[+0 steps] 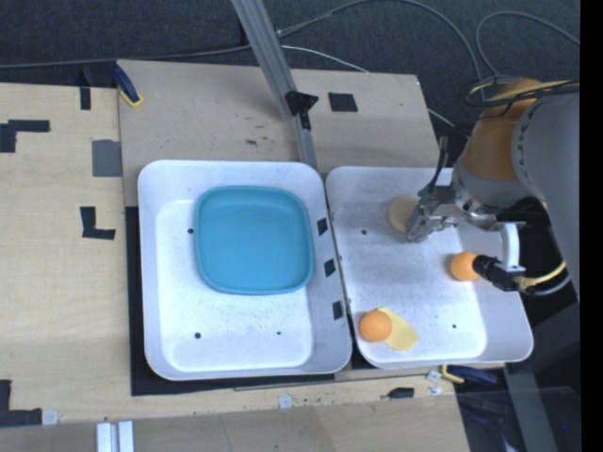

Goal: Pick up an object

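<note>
The gripper (421,226) is lowered beside a tan disc (403,213) in the right bin (363,191). Its grasp cannot be told. An orange ball (375,325) is seen at lower centre.

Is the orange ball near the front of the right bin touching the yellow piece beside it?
Touching. The camera view shows the orange ball overlapping the yellow piece, with no gap between them.

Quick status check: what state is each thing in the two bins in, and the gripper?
Blue plate: lying flat in the left bin.
Orange ball: resting in the right bin, touching a yellow piece.
Tan disc: flat in the right bin, beside the gripper.
Gripper: low over the right bin, holding nothing visible.
</note>
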